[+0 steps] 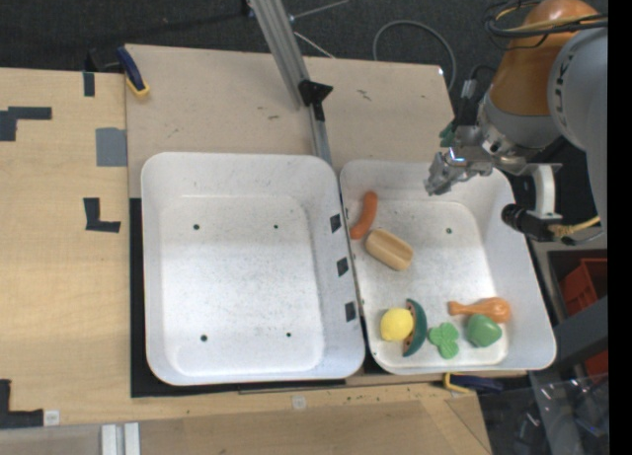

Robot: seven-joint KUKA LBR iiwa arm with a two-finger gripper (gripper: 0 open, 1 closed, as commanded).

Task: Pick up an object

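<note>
Camera view, gripper [441,179] above right bin [513,246], sausage [363,214], bread roll [389,249] nearby

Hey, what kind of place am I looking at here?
Probably a robotics lab bench set up for grasping trials: a grey and orange robot arm reaches over two white bins, and the right bin holds toy food such as a sausage and a lemon.

Gripper [439,184] hangs over the right bin's [523,275] far edge. Below-left of it lie a sausage [364,214] and bun [389,249]; farther below, lemon [396,325] and greens [482,331].
</note>
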